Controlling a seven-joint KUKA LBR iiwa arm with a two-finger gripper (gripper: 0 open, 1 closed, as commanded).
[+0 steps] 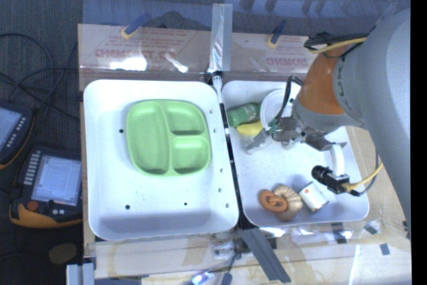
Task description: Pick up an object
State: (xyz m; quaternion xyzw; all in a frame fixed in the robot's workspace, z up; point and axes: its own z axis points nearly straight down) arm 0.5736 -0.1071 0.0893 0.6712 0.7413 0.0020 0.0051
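Objects wait unlifted in your right bin (347, 210); the hand (257, 141) sits low by the green-yellow item (243, 118), grip impossible to tell.

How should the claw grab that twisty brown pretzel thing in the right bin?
Probably from straight above, closing across the narrow width of the brown twisted pretzel-shaped toy. It lies flat on the floor of the right white bin, and a small white cylinder with a red band sits close on its right, so the sides are crowded.
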